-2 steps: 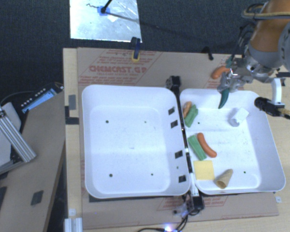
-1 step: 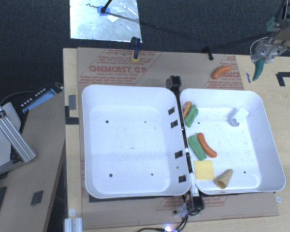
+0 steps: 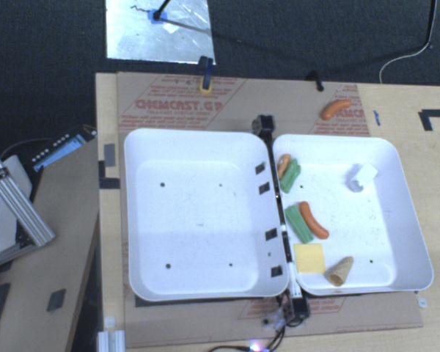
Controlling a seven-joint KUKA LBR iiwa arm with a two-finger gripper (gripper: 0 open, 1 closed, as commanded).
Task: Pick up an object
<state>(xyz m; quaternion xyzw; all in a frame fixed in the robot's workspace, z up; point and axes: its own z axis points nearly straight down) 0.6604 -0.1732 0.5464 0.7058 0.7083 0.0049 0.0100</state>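
The right bin holds several small toy foods. An orange sausage lies beside a green pod at the bin's upper left. Lower down, another orange sausage rests against a second green pod. A yellow square slice and a tan cone lie near the front wall. A white cup-like piece sits toward the back right.
The left bin stands beside the right one, joined by black clips. An orange sausage lies on the bench behind the right bin. A silver sheet lies on the dark floor at the back.
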